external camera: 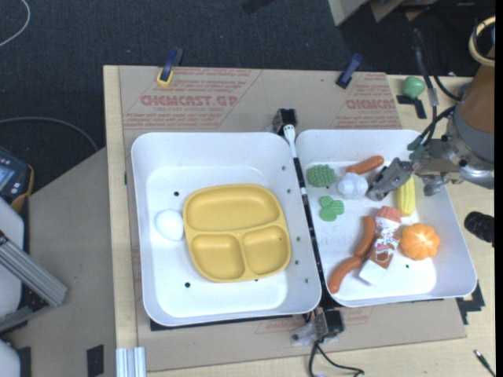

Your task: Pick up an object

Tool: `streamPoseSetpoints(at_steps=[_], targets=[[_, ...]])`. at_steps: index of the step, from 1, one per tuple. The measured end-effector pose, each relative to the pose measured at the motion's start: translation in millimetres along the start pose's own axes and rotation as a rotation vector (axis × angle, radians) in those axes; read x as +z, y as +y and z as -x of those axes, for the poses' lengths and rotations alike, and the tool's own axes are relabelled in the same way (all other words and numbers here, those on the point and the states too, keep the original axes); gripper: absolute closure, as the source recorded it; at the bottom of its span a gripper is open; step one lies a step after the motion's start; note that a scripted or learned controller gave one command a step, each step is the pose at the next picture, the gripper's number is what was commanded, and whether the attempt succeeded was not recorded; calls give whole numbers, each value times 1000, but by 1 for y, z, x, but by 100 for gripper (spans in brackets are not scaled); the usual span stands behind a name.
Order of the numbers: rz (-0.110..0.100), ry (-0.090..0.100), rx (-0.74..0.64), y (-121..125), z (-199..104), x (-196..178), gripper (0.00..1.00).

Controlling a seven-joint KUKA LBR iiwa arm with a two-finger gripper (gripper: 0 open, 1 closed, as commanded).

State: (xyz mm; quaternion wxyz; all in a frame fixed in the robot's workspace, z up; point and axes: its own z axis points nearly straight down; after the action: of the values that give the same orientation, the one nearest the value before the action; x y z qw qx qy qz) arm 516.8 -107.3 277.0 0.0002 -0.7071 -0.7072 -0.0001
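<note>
A dark carpeted floor surrounds the surface, a pale board printed with red lettering and held at its far edge by a yellow clamp and a blue clamp. A loose cable curls across the floor at the left. Two shallow white bins sit side by side on the board, touching along a dark seam.

The left bin holds a yellow divided plate with three compartments, lying near the middle, and a white egg just beside the plate's left edge.

The right bin is crowded with toy food. A green broccoli piece lies near its upper left, with a smaller green leafy piece below it. A white round object sits just right of the broccoli, and an orange carrot lies above it. A yellow corn cob stands lengthwise near the centre. Lower down, an orange tangerine rests beside a red and white carton, and two brown sausages lie to the carton's left, one upper and one lower.

The grey arm reaches in from the right, low over the right bin. Its pincer hangs between the carrot and the corn cob, close to the white round object; its dark fingers are parted a little with nothing seen between them.
</note>
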Motion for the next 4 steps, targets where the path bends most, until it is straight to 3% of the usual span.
streamPoseSetpoints(at_steps=[2,3,4], targets=[[-9,2,1,-4,-1,127,0],[8,-5,1,-6,-4,168,0],[14,-6,2,-3,-2,177,0]])
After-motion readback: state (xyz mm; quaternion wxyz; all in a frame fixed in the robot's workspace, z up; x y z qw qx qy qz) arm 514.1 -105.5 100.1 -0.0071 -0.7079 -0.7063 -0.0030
